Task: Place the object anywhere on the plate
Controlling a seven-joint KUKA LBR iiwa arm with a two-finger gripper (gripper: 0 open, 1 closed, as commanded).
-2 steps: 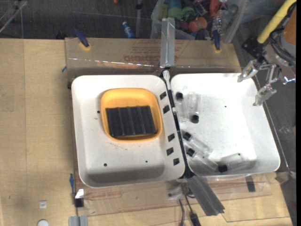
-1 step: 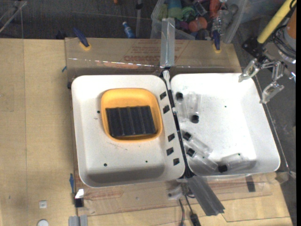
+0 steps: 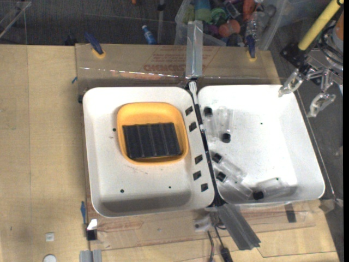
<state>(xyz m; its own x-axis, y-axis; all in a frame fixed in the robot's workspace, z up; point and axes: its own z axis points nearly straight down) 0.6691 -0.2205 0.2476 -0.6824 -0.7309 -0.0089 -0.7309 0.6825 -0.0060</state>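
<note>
Black ribbed block [image 3: 151, 140] lies flat on the yellow plate [image 3: 126, 115] in the left bin [image 3: 98, 162]; it looks stiff and light, best pinched across its short sides. Tool [image 3: 303, 94] hangs open and empty over the right bin's [image 3: 283, 141] far corner

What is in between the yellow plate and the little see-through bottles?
In the camera view, the upright divider where both bins meet stands between the yellow plate and the clear bottles.
</note>
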